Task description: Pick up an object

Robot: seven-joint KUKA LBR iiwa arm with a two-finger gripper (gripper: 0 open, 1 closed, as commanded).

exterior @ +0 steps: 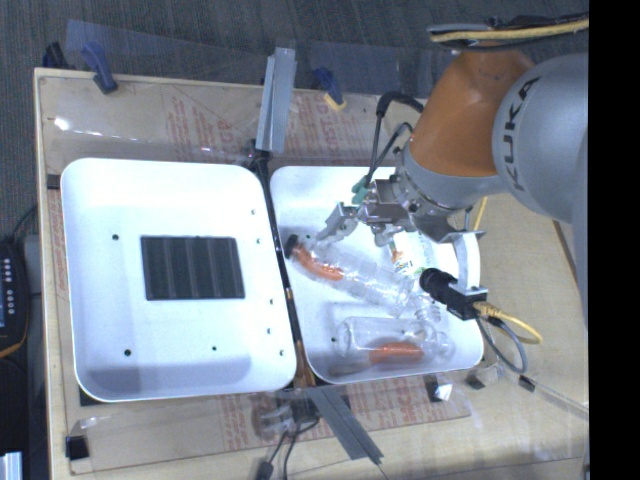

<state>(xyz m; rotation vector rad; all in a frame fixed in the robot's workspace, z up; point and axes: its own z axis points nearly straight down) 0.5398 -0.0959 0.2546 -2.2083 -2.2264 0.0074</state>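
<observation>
grey and orange, the arm [500, 118] leans in from three o'clock over the right bin [300, 193], its claw [345, 223] low at the bin's ten o'clock; how far it is open i cannot tell. clear plastic bottles with orange insides [385, 343] lie glossy and rounded at the bin's six o'clock. the left bin [100, 198] has a dark ribbed rectangle [192, 267].
</observation>
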